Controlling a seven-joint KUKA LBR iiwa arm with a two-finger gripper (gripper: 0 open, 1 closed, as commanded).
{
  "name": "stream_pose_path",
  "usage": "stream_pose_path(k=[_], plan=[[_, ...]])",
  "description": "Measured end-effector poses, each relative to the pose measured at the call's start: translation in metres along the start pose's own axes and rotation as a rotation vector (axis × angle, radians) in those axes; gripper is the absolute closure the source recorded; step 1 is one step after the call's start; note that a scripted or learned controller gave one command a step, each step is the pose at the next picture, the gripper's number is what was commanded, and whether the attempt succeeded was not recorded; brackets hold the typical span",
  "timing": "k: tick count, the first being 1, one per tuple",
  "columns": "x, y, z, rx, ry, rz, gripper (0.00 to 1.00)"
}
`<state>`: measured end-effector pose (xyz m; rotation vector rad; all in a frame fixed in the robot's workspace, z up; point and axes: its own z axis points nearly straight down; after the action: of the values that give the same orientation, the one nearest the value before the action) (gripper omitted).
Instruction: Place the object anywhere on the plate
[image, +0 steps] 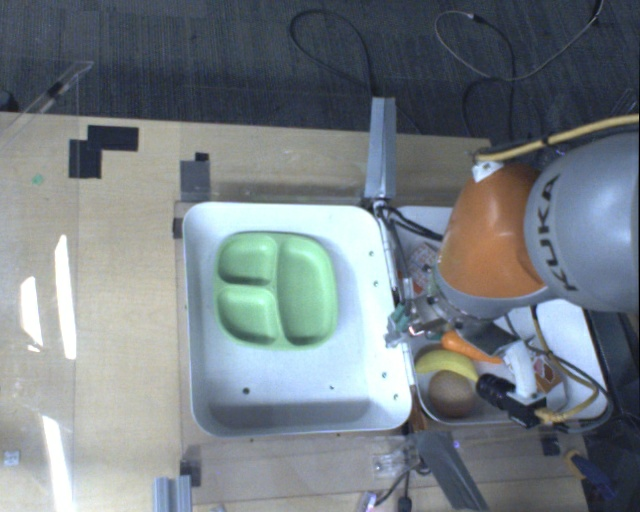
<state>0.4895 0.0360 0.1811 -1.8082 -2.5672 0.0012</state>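
arm over right bin | end effector hidden under wrist, grip state cannot tell | banana, kiwi, carrot just below wrist, one each | one green three-part plate in left bin, to camera-left | nothing on plate yet

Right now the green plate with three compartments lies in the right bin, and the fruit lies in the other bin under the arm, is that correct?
Not quite. The camera view shows the green plate in the left bin, not the right one. The rest stands: the fruit lies in the other bin, under the arm.
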Motion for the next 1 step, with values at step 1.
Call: stream_pose_path(k=[1], plan=[[0.0152, 0.0042, -0.0003, -0.001, 0.000, -0.287, 1.00]])
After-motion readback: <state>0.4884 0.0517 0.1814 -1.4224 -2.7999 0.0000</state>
